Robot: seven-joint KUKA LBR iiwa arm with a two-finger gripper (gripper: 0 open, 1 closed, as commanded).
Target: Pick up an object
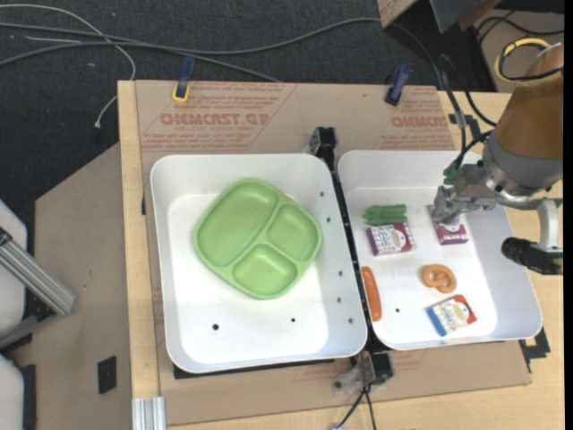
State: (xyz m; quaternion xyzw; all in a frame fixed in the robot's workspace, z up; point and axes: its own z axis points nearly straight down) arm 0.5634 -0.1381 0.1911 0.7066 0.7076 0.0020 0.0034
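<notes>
Hovering gripper (445,206) low over right bin (515,316); I can't tell its state. Maroon packet (452,233) lies just below tool, apparently unlifted; I judge pick undone. Counting leftward: one green bean pod (385,213), one purple packet (389,239), one sausage (371,292). Beyond: one pretzel (439,279), one blue packet (451,314).

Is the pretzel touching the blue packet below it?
Apart. The camera view shows a strip of white bin floor between the pretzel and the blue packet.
</notes>
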